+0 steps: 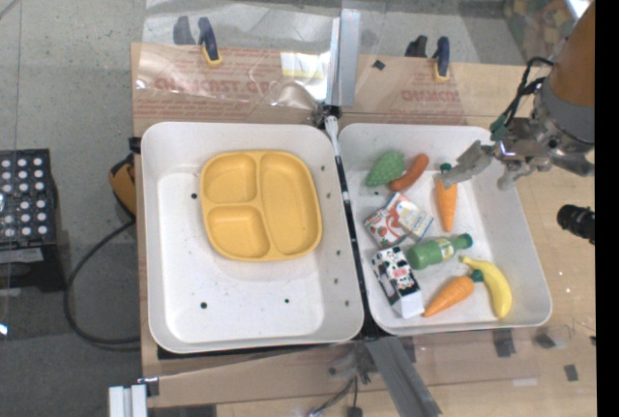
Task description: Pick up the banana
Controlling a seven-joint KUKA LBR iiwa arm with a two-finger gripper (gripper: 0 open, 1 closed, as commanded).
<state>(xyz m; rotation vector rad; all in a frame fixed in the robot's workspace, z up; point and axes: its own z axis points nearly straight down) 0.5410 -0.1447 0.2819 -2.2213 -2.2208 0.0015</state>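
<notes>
Banana [490, 283] lay in the lower right corner of the right bin [530, 241], curving along that bin's right wall, with nothing gripping it. Just to its left an orange carrot [450, 294] lay on a slant, its tip close to the banana's upper end, and above that a green bottle [437, 251] rested on its side. Further left sat a black-and-white carton [397, 275] and a red-and-white carton [395, 221]. A second carrot [445, 200] stood nearly upright in the picture at the bin's middle, and a green leafy vegetable [386, 167] with a small red-orange piece [410, 172] beside it lay near the upper left of that bin. The gripper [488, 162] hung over the upper right part of the right bin, well apart from the banana, its fingers spread and grasping nothing. The left bin [174, 280] held a yellow divided plate [260, 204] in its upper middle. Two blue clamps [206, 38] pinned plastic sheeting behind the bins.
</notes>
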